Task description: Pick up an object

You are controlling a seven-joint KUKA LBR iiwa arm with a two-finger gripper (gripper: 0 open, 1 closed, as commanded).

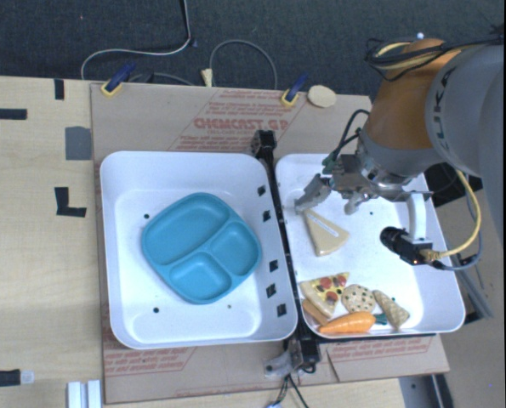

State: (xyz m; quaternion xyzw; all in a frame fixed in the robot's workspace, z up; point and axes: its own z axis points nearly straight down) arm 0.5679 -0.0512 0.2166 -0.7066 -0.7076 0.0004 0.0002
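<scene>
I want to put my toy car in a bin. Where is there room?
Left bin: bare white strips all around the blue divided plate. Right bin: a bare patch between the cheese wedge and the right wall. Its bottom edge is crowded with the pizza slice, cookie and carrot.

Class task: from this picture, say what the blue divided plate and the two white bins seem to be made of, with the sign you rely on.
Blue divided plate: probably moulded plastic, smooth and matte, judging by its even colour and rounded compartment ridges. White bins: likely plastic too, glossy, with soft highlights on the rounded rims; enamelled metal cannot be ruled out.
</scene>
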